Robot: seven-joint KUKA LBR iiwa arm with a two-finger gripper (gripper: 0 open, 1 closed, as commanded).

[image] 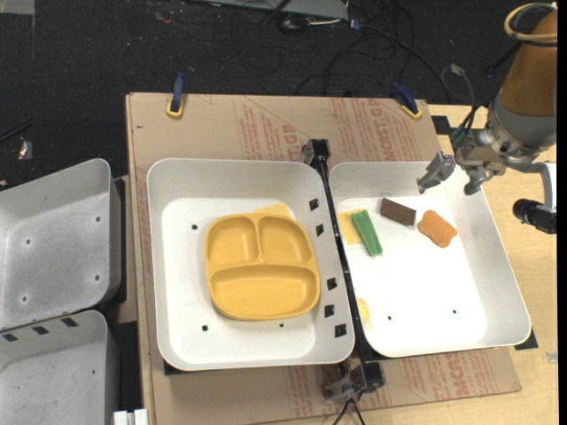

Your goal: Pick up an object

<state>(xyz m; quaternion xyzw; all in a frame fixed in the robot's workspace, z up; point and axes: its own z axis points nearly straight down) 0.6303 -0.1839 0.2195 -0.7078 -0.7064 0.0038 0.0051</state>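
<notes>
Fingers (437,172) spread apart, nothing between them; gripper (456,173) hangs over the far edge of the right bin (443,326), arm (530,87) coming in from the far right. Objects in the right bin, all in its far half: brown block (398,211) nearest the gripper, orange sponge-like piece (437,228) just right of it, green bar (367,233) to the left near the divider. They sit apart from each other; near half of that bin is bare white. Left bin (177,326) carries a yellow compartment tray (262,266), centred, with bare floor around it. Both bins sit on a cardboard sheet (239,118) on the tabletop (540,273), clamped at the far edge by two blue-and-yellow clamps (176,96). Dark floor with cables (372,25) beyond; white panels (53,237) far left.
</notes>
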